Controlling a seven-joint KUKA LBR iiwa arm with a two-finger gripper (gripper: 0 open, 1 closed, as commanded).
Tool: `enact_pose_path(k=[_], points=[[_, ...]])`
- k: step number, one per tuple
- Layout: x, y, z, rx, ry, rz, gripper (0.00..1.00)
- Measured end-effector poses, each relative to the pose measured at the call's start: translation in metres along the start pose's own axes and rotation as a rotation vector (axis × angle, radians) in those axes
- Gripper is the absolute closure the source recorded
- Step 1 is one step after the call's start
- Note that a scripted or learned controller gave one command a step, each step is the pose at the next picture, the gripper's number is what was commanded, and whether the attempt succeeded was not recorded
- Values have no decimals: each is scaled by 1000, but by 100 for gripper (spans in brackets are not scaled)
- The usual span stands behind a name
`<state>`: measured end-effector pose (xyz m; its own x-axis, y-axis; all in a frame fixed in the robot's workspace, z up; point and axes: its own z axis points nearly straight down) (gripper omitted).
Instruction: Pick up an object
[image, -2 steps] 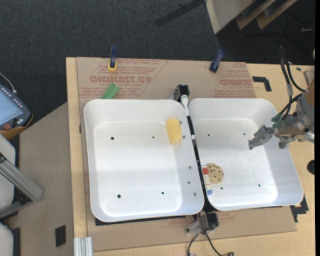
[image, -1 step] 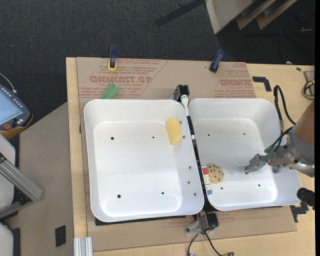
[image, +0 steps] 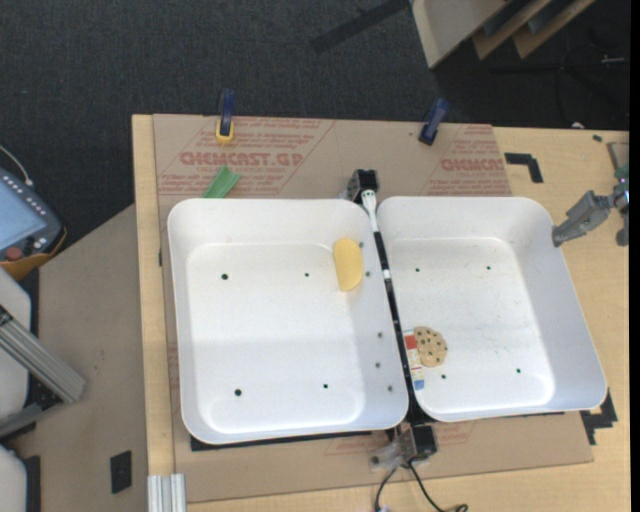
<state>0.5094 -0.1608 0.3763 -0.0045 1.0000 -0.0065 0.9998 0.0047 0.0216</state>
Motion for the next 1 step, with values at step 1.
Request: enact_pose_path(k=[1], points=[[-15,-22,-170,0,-1,4,0]])
